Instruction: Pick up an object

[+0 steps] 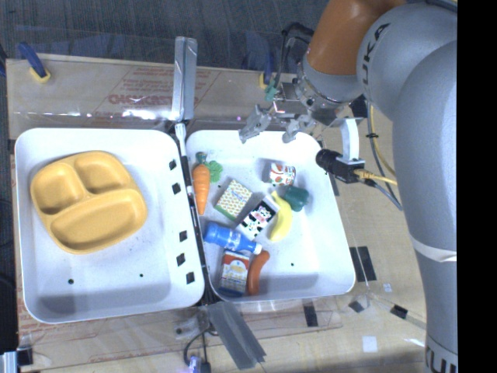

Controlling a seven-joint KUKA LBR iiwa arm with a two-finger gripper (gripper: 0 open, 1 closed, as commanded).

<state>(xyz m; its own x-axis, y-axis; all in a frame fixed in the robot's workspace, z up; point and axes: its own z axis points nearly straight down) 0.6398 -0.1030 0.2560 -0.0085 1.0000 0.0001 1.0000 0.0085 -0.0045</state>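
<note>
My gripper (272,127) hangs over the back rim of the right bin (330,266), open, with nothing between its two grey fingers. Below it in that bin lie a carrot (201,187), a small red-and-white can (282,175), a green toy (297,199), a banana (283,221), a patterned box (234,197), a black-and-white cow-print box (257,220), a blue bottle (229,237), a small carton (232,272) and a sausage (257,270). The can is the closest item, just in front of the fingers.
The left bin (46,294) holds a yellow divided plate (88,200). A grey divider bar (185,76) stands between the bins at the back. The arm's grey body (419,130) fills the right side. A blue-and-yellow clamp (33,62) sits at the far left.
</note>
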